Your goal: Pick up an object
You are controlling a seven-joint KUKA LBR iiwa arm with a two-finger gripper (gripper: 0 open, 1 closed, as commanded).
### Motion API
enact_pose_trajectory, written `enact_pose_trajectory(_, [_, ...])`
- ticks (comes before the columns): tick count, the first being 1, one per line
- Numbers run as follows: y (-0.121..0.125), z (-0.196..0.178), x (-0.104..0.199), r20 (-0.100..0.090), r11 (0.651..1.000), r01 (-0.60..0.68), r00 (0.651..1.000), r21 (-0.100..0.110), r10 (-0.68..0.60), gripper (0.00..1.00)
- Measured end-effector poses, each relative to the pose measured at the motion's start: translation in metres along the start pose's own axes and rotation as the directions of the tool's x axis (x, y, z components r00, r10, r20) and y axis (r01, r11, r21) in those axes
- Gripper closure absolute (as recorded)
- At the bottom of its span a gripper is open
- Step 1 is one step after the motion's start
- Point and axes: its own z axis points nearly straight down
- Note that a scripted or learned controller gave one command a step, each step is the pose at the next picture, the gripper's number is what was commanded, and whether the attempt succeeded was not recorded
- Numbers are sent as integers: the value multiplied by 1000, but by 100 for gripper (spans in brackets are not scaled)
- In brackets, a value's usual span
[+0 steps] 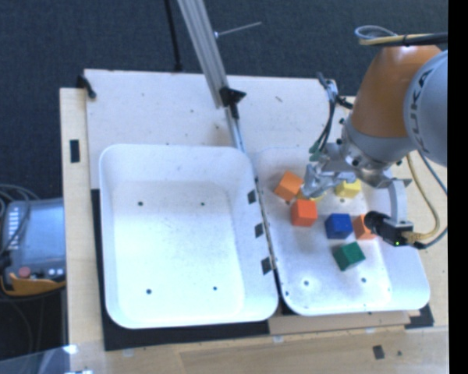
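Observation:
The right bin (327,294) holds several small blocks: an orange one (288,185) at the upper left, a darker orange-red one (303,213) just below it, a blue one (338,225), a green one (348,255), a yellow one (349,187) partly under the wrist, and another orange piece (361,226) beside the blue block. My gripper (315,185) hangs over the upper part of this bin, between the orange block and the yellow one, just above the orange-red block. Nothing is visibly held.
The left bin (117,170) sits beside the right one. A slanted aluminium post (207,49) rises from the bench behind the bins. A black cable connector (386,228) hangs from the arm over the right bin's right side.

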Motion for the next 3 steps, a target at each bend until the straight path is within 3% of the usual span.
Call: enact_pose_trajectory(3, [13, 4, 173, -1, 1000, 1, 1000, 2, -1, 100])
